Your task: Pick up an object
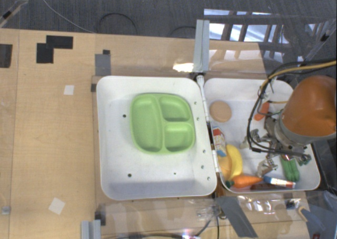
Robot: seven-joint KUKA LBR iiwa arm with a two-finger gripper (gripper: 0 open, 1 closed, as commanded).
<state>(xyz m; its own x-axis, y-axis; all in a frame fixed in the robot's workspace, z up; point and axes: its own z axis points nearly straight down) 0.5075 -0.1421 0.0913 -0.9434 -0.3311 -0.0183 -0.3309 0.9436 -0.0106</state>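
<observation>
arm (pixel 308 109) reached into right bin (pixel 247 86) from the right | gripper (pixel 268 165) low near front, grip state unclear, can't tell | banana (pixel 235 160), carrot (pixel 246 181), marker (pixel 279 182), green item (pixel 290 170), possibly a pepper, lay close by | tan disc (pixel 220 111) at back | green divided plate (pixel 161 123) in left bin (pixel 113 127)

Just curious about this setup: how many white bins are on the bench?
2: the left bin holds a green tray; the right bin sits beside it, holding small items under the arm.
</observation>
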